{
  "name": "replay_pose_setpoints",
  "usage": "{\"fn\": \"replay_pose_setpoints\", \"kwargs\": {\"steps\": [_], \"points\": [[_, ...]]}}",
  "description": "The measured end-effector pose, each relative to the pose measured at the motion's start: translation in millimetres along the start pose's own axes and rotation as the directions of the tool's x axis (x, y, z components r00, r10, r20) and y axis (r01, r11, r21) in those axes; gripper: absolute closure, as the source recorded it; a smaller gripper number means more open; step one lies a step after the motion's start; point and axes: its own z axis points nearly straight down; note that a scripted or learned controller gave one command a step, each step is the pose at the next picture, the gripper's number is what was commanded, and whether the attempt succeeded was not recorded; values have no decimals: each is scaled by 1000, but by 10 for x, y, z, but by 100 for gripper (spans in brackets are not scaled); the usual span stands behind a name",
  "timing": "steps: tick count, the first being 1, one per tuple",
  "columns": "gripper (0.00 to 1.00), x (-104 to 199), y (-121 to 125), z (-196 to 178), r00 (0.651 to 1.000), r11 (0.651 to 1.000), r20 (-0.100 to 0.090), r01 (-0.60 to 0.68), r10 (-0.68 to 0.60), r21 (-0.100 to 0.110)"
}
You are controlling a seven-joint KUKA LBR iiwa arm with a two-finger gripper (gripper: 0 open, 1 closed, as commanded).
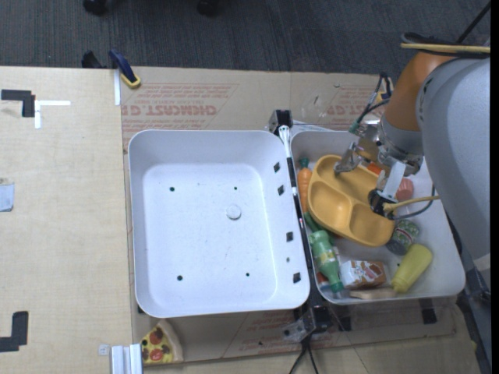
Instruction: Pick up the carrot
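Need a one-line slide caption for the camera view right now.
Claw low over the yellow divided tray in the cluttered right bin, carrot at the tray's left edge.

Dark grey carpet floor [257, 29], chair castors [97, 2] at top, pale wooden bench [58, 232]

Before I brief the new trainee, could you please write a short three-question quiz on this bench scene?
1. True or false: the yellow divided tray lies in the left bin.
2. Which bin is the gripper over? A) left B) right
3. Fill in: the green bottle lies along the right bin's ____ wall.

Key: 1 false; 2 B; 3 left.
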Motion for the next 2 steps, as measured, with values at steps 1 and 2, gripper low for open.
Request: {"fn": "replay_pose_setpoints", "kwargs": {"steps": [1, 2], "points": [[100, 10, 0, -90, 1000, 1000, 3, 6, -6, 0], [0, 9, -1, -87, 1000, 1000, 4, 6, -6, 1]]}}
